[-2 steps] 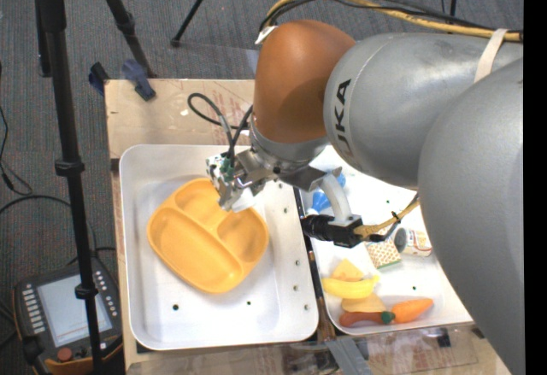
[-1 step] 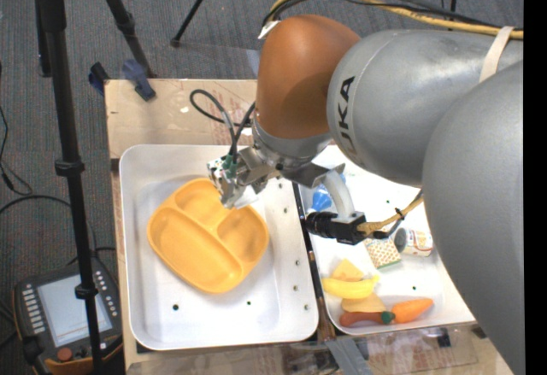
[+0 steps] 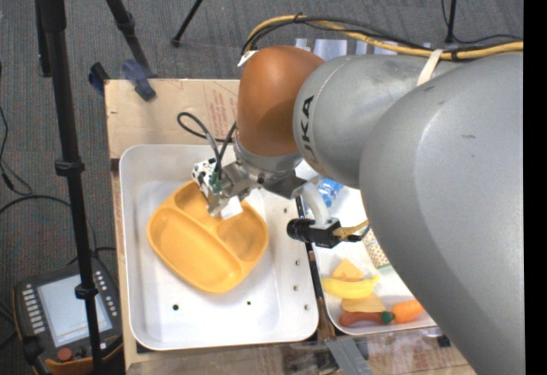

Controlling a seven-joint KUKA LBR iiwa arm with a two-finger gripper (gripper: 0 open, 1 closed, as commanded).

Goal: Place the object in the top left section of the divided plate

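Toy food [image 3: 363,292] in right bin [image 3: 389,326]

Arms: one, grey KUKA arm [image 3: 410,160] with an orange band.
Grippers: one gripper [image 3: 224,194], over the plate's far edge.
White bins: two, a left bin [image 3: 145,313] and a right bin [image 3: 342,322], side by side.
Divided plates: one yellow divided plate [image 3: 205,241], in the left bin.
Toy foods in the right bin: at least four, among them a banana [image 3: 349,286] and a carrot [image 3: 406,311]; rest partly hidden.
Counters: one counter [image 3: 171,108].
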